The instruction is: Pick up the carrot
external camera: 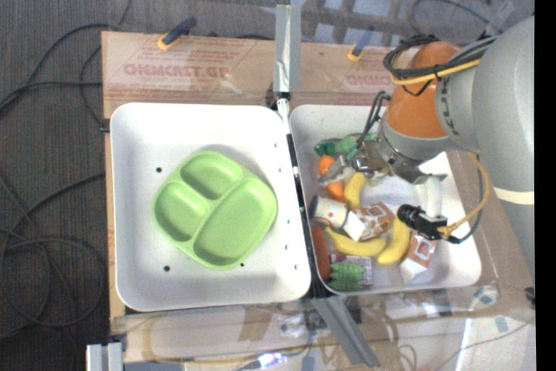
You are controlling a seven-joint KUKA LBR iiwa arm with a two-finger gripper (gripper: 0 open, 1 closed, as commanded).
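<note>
Carrot (325,166) is in the right bin (465,274), near its far-left corner: a small orange body with a green leafy end. It sits just left of the gripper (367,155), close but not clearly touching. The long axis looks diagonal, with the green end up toward the gripper and the orange tip pointing down-left toward the divider. It's small, so that's rough.

Gripper is low over the clutter, at the end of the arm's orange band (415,104). The view doesn't show whether it's open or closed, and nothing is visibly held.

Writing: the brown board (174,65) behind the bins carries faint red print, too washed out to read for sure. A small brown-and-white carton (375,221) below the gripper has print too tiny to read.

Two bananas (360,243) lie below the gripper, near the front of the bin. A dark red stick-shaped item (320,246) lies along the left wall, below-left of the gripper. A green ridged item (347,275) sits at the front edge.

Far left of the gripper, the left bin (139,135) holds a green divided plate (215,208).
</note>
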